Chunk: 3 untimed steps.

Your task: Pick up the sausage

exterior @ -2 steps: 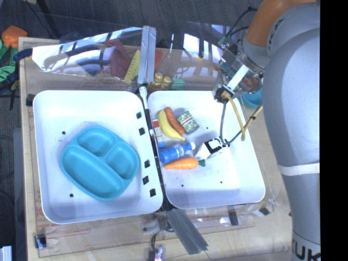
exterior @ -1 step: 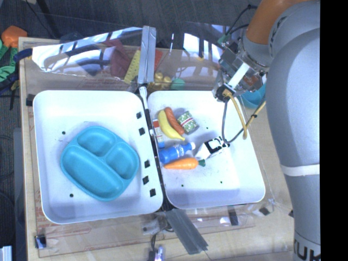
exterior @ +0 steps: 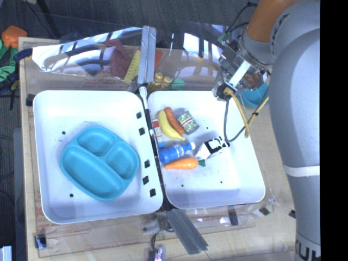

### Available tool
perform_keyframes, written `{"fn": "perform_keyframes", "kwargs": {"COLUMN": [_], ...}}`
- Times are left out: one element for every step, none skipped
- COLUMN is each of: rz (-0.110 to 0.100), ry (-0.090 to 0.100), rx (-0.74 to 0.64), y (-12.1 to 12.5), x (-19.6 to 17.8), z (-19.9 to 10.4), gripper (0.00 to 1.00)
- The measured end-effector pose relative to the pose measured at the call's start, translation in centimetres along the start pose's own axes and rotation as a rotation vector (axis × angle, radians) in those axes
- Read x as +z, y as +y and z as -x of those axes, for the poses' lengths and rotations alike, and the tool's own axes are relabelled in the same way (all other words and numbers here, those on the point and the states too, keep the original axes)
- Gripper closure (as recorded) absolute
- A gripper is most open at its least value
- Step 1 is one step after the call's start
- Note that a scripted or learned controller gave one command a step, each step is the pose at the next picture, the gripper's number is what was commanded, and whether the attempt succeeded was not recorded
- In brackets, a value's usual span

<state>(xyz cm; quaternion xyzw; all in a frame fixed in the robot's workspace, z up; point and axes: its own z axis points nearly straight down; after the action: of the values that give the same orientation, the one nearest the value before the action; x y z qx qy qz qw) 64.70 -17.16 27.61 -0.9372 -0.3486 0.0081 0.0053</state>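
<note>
Nothing done yet. You'll find the sausage (exterior: 173, 119) lying in the right bin (exterior: 244, 185), near its far-left corner, touching the banana (exterior: 169, 127). Gripper (exterior: 224, 93) hovers over the far edge; its grip state can't be told.

The sausage (exterior: 174, 120) is a short reddish-brown link lying flat in the right bin (exterior: 239, 173), in its upper left part near the wall shared with the other bin. It runs at a slant, its upper end toward the bin's far left corner, its lower end toward the middle. A banana (exterior: 169, 126) lies against its left side, partly overlapping it.
</note>
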Motion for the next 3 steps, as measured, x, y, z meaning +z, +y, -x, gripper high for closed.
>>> {"fn": "perform_keyframes", "kwargs": {"rz": [0.004,0.009,0.01], "ry": [0.009,0.011,0.006], "rx": [0.466,0.254,-0.307], "y": [0.3,3.0,2.6], "x": [7.1,7.9,13.3], "z": [0.6,2.3,2.7], "gripper": [1.0,1.0,1.0]}}
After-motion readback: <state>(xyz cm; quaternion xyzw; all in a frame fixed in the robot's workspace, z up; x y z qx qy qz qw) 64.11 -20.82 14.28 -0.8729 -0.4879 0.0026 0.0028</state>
